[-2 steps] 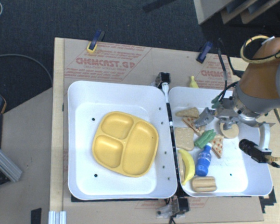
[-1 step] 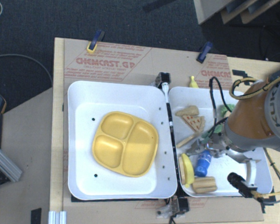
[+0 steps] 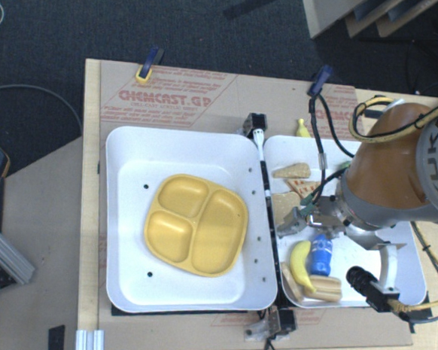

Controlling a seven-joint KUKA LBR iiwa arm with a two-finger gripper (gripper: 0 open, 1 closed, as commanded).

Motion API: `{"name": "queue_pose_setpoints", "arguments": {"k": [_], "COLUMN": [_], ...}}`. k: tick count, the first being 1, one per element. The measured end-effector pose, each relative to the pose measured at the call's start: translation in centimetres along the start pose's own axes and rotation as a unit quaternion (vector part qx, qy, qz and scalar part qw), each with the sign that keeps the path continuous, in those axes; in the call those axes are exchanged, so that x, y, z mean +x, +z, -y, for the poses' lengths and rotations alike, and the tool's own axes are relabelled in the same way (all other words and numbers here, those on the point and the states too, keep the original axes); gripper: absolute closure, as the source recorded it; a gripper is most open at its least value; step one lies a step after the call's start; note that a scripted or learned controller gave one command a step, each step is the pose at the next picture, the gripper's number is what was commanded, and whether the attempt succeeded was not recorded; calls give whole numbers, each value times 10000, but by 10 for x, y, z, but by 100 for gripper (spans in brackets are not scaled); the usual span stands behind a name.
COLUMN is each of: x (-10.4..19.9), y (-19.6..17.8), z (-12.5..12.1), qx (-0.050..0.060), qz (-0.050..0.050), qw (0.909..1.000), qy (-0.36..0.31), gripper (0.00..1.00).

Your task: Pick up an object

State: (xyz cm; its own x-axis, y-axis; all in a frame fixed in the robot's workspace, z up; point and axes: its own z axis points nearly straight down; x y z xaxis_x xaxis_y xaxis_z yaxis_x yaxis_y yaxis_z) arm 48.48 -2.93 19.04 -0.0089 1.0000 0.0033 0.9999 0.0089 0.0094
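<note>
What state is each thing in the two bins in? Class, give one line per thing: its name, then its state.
Yellow tray: lying flat, right way up, in the left bin.
Banana: lying on its side in the right bin.
Blue bottle: lying beside the banana.
Tan piece: lying flat near the far end.
Gripper: low over the right bin; jaws hard to tell.

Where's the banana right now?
The banana lies in the right bin, near its front left corner, beside a blue bottle and just below the gripper.
</note>
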Motion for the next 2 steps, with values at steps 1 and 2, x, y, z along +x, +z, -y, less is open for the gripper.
{"name": "queue_pose_setpoints", "arguments": {"k": [1, 2], "x": [-5, 69], "y": [-5, -74], "z": [0, 3], "qx": [25, 7], "qz": [22, -2], "qw": [10000, 10000], "qy": [47, -6], "gripper": [100, 100]}}
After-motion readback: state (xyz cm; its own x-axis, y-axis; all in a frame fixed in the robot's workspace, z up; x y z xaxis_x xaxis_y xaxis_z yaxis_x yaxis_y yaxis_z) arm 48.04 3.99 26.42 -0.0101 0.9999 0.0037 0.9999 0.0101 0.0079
